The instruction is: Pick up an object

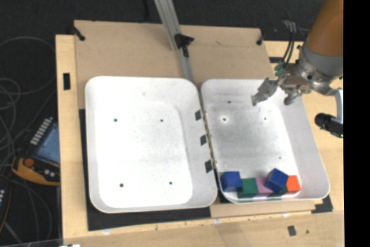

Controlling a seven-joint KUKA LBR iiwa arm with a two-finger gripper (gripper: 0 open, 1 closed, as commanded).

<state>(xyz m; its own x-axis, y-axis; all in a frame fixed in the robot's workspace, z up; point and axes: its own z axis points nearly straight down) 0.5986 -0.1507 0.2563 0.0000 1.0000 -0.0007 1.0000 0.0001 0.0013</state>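
Several small blocks lie along the near edge of the right bin (pixel 300 142): a blue block (pixel 231 179), a green block (pixel 249 186), a pale purple block (pixel 264 187), a second blue block (pixel 277 179) and an orange block (pixel 293 183). My gripper (pixel 275 93) hangs over the far right part of that bin, well away from the blocks. Its two fingers stand spread apart with nothing between them.
The left bin (pixel 144 142) lies beside the right one, joined by small clips at the shared rim. A metal rail (pixel 165 8) slants down from the top to the bins' far edge. Cables and a handheld pendant (pixel 37 150) lie off the bench's left side.
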